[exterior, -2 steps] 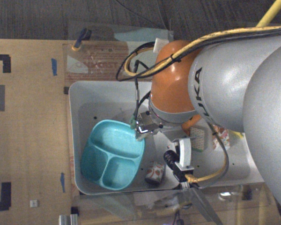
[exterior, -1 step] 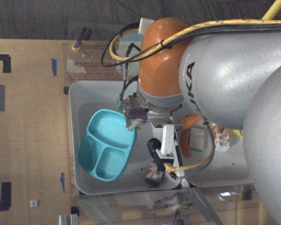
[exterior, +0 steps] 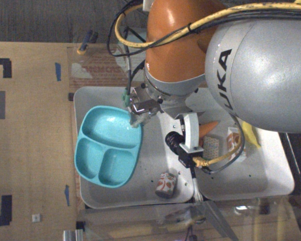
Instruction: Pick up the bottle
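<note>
Gripper [exterior: 136, 115] over the blue tray's [exterior: 108, 145] upper rim; jaws' state unclear. Small bottle [exterior: 165, 184] lies near left bin's [exterior: 85, 102] lower edge.

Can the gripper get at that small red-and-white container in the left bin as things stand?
Probably yes. The container lies on bare bin floor, apart from the blue plate, nothing over it. The gripper hangs above the plate's rim; the bin wall nearby may crowd it.

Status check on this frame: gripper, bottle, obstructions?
Gripper low over blue divided plate's upper right rim, nothing visibly held. No bottle identifiable. Small can near left bin's front edge; arm covers much of right bin.
</note>
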`<action>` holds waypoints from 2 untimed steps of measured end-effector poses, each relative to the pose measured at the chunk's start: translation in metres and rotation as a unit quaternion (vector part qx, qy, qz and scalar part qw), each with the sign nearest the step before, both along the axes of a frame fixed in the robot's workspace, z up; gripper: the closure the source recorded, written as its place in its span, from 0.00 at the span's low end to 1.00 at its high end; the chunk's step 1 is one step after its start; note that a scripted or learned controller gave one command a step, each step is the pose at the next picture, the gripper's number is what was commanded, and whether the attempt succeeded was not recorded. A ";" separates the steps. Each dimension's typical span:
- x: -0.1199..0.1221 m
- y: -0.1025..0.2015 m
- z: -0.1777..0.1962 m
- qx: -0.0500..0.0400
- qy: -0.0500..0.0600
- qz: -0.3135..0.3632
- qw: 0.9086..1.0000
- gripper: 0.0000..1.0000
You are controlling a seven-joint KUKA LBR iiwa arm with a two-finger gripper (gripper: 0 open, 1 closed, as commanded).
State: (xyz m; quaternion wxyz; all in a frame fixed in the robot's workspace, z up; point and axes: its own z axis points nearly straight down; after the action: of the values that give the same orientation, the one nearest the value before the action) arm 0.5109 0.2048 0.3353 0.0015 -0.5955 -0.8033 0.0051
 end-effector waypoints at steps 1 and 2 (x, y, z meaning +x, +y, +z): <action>-0.022 -0.075 0.050 0.001 0.000 0.034 0.999 1.00; -0.032 -0.127 0.034 0.002 0.002 0.096 0.995 1.00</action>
State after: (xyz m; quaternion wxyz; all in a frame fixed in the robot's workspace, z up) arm 0.4793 0.0777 0.3693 0.0042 -0.5159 -0.8566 0.0048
